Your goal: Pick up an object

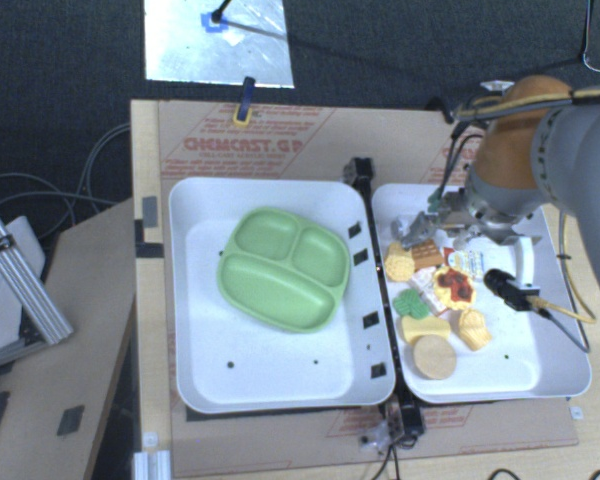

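Observation:
The right bin point(550, 368) holds a heap of toy food: a round yellow cracker point(400, 266), a brown block point(426, 258), a green piece point(413, 304), a red and yellow packet point(454, 286), a pale yellow block point(426, 327), a tan round disc point(434, 357) and a yellow ridged piece point(472, 330). My gripper point(412, 230) hangs low over the bin's upper left part, just above the cracker and the brown block. Nothing shows between its fingers.
The left bin point(210, 368) holds a green divided plate point(284, 268). A black divider with clips point(372, 268) runs between the bins. The grey arm with its orange band point(515, 133) reaches in from the upper right. A white strip point(524, 261) lies at the right bin's right side.

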Tool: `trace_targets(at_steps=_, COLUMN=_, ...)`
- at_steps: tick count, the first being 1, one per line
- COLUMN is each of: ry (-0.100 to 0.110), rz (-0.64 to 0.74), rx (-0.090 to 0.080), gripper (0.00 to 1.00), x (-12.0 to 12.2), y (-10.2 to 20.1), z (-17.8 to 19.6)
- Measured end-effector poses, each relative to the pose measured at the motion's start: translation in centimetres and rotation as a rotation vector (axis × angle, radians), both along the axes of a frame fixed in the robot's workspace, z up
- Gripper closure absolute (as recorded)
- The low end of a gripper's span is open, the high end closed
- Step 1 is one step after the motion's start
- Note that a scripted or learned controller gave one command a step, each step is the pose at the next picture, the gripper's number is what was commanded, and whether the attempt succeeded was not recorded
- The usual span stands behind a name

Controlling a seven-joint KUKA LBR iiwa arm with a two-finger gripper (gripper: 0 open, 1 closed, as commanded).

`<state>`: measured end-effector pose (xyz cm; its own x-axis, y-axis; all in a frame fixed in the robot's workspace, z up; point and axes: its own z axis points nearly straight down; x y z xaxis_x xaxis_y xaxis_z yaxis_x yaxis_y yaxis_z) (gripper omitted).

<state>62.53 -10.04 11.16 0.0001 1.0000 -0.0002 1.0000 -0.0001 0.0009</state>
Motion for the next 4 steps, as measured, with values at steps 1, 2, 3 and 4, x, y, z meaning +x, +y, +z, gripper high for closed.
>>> trace_targets(at_steps=1, ry=-0.019, rz=0.0, rx=-0.007, gripper=0.0, x=0.5, y=-0.2, z=-2.1)
trace_targets(at_steps=2, ry=-0.015, rz=0.0, rx=-0.004, gripper=1.0, x=0.5, y=-0.1, z=-1.0)
trace_targets(at_steps=3, ry=-0.006, rz=-0.001, rx=-0.001, gripper=1.0, x=0.2, y=-0.8, z=5.1)
trace_targets(at_steps=4, ry=-0.005, rz=0.004, rx=-0.001, gripper=1.0, x=0.1, y=-0.8, z=9.6)
